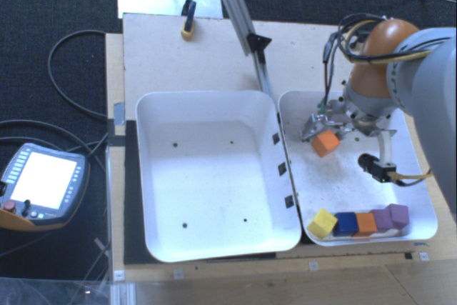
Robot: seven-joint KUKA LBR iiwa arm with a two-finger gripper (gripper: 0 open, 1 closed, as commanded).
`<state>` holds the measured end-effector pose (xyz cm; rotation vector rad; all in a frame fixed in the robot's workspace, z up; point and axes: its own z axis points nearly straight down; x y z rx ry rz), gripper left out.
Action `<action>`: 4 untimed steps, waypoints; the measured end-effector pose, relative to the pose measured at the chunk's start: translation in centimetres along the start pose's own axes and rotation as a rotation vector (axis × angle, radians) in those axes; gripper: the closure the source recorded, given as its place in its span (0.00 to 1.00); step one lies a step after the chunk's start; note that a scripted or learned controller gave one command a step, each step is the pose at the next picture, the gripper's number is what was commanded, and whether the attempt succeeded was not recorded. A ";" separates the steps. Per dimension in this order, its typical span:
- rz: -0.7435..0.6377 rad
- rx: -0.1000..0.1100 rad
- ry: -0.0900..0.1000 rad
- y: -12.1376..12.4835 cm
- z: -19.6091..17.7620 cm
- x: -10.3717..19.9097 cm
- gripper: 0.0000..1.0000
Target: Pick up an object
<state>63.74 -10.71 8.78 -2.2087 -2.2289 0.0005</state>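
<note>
Grey arm [428, 75] w/ a glossy orange band reached in from the right, over the right bin [421, 175]. Gripper [326, 131] hung low there, metal fingers [312, 126] either side of a small orange cube [325, 143] that looked tilted, one corner down. The fingers seemed closed on its top, though the cube's underside vs. the bin floor couldn't be judged from that angle. Black cables looped above the wrist; a black fitting w/ a yellow lead stuck out just right of the cube.

Along that bin's near wall sat a row of blocks, touching: yellow [322, 223], blue [346, 223], orange [365, 223], then purple [392, 216]. Matte, hard-edged cubes.

Left bin [146, 153]: smooth white plastic, rounded corners, a few dark dots on its floor. Both bins rested on a pale speckled board. A pendant [41, 183] w/ a bright screen lay on dark carpet at left, cable curling off.
</note>
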 end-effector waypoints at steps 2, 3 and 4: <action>0.006 -0.007 -0.002 -3.5 -1.4 1.5 1.00; -0.001 -0.011 -0.001 -4.1 -10.7 7.4 1.00; -0.004 -0.010 0.001 2.4 -10.3 14.6 1.00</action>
